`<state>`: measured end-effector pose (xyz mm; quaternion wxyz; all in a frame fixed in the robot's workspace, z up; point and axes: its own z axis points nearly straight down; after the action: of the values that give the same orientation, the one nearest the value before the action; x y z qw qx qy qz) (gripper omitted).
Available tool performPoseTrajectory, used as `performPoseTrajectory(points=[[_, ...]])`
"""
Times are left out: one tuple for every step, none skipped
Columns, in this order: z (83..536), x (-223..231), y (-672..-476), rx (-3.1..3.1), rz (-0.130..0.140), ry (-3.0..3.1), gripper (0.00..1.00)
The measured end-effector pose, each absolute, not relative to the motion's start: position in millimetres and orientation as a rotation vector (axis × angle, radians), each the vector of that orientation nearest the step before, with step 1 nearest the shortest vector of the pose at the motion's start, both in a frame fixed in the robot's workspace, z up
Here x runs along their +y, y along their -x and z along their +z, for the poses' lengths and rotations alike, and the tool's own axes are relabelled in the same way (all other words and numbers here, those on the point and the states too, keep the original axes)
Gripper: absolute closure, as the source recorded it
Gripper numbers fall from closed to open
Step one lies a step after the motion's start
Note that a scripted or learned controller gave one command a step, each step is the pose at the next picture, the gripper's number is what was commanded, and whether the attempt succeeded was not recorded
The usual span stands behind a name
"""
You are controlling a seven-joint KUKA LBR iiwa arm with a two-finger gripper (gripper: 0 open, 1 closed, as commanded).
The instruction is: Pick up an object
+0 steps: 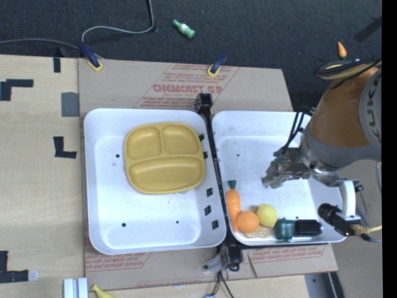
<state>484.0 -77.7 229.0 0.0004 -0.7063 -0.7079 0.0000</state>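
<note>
My gripper (273, 177) hangs over the middle of the right bin (248, 129), fingers pointing down and left, with nothing visible between them. Along the bin's front edge lie a toy carrot (232, 202), an orange ball (247, 221), a yellow lemon-like ball (267, 215), a dark teal cup-like piece (284, 230) and a black block (307, 228). The gripper stands apart from them, above and right of the carrot.
The left bin (102, 166) holds a yellow divided plate (165, 156). A black divider (211, 160) runs between the bins. Cardboard (180, 85) lies under both bins, with cables and a small green item (184, 29) on the dark floor behind.
</note>
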Motion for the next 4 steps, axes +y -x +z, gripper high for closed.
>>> performPoseTrajectory(points=[[229, -78, -484.0, -2.223, 0.001, 2.219, 0.00], [110, -108, -532.8, -2.219, 0.004, 2.220, 0.00], [86, -104, -588.2, -2.224, -0.002, 2.221, 0.00], [85, -104, -662.8, -2.226, -0.001, 2.221, 0.00]])
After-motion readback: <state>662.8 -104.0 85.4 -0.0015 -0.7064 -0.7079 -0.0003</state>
